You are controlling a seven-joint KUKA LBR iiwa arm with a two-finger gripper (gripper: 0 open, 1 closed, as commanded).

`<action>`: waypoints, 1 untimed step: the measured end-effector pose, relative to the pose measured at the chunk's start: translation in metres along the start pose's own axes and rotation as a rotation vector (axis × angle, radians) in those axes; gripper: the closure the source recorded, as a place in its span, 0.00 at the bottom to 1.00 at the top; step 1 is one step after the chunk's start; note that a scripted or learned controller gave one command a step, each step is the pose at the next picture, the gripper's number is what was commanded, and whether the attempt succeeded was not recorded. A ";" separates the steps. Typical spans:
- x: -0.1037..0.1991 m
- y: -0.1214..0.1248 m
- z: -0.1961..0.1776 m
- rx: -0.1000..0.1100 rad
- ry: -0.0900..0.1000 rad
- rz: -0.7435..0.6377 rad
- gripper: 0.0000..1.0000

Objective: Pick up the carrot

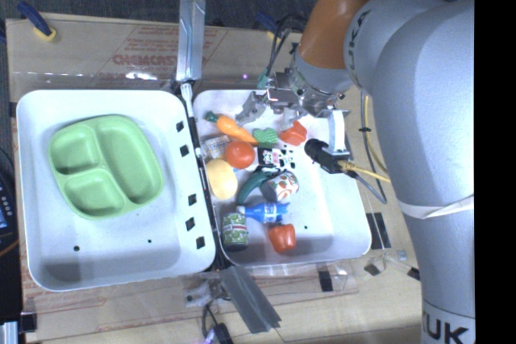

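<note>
The carrot point(235, 128) is orange with a green tip and lies at a slant near the back left of the right bin point(343, 217). It touches a red tomato point(239, 154) in front of it. My gripper point(279, 102) hangs over the back of that bin, just right of and above the carrot, with nothing visibly held. The grey arm and its orange band point(326, 24) reach in from the right and hide the bin's back right corner.
Around the carrot lie a green leafy piece point(264, 137), a red piece point(295, 132), a yellow lemon point(221, 179), a cucumber point(252, 186), a blue bottle point(266, 213), a green can point(235, 228) and a red pepper point(282, 238). The left bin point(32, 246) holds a green divided plate point(105, 165).
</note>
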State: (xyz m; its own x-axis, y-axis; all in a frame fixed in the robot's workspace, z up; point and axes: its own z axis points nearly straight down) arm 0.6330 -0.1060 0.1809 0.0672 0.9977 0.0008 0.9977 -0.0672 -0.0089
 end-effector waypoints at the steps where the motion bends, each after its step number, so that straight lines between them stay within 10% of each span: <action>1: 0.011 0.021 0.084 -0.015 -0.001 -0.119 0.00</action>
State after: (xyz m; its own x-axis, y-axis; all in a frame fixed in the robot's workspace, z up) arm 0.6540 -0.0966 0.0963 -0.0514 0.9987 0.0002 0.9987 0.0514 0.0059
